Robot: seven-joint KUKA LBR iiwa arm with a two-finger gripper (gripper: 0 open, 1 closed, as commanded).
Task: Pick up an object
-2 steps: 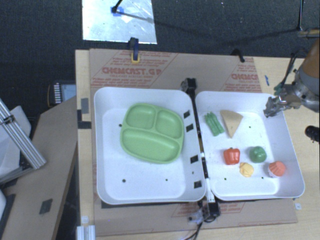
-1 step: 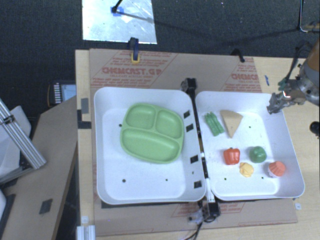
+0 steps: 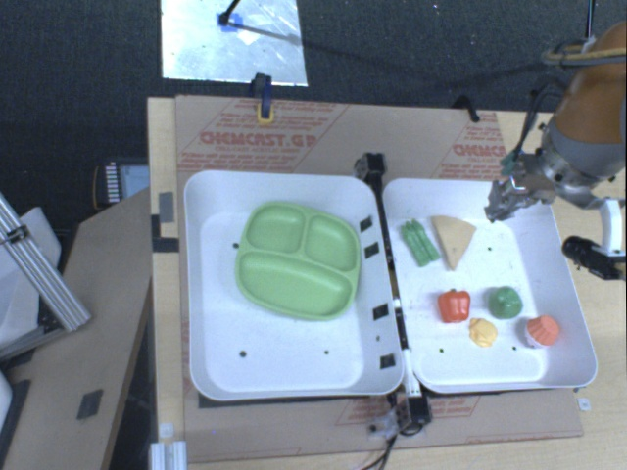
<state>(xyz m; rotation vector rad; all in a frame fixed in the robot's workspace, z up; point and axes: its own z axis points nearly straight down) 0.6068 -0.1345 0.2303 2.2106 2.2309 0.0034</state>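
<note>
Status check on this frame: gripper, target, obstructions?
Gripper above right bin far edge, nothing seen held. Cheese wedge nearest, untouched. Path unobstructed.

**Colours on the bench**

Both bins (image 3: 284, 380) are plain white. The left one holds a pale green divided plate (image 3: 298, 259). In the right bin lie a darker green ridged piece (image 3: 419, 242), a tan wedge (image 3: 455, 239), a red pepper (image 3: 454, 305), a yellow lump (image 3: 482, 332), a green round piece (image 3: 506, 302) and an orange-and-white piece (image 3: 542, 331). The board (image 3: 323, 130) beneath is tan with red lettering.
</note>
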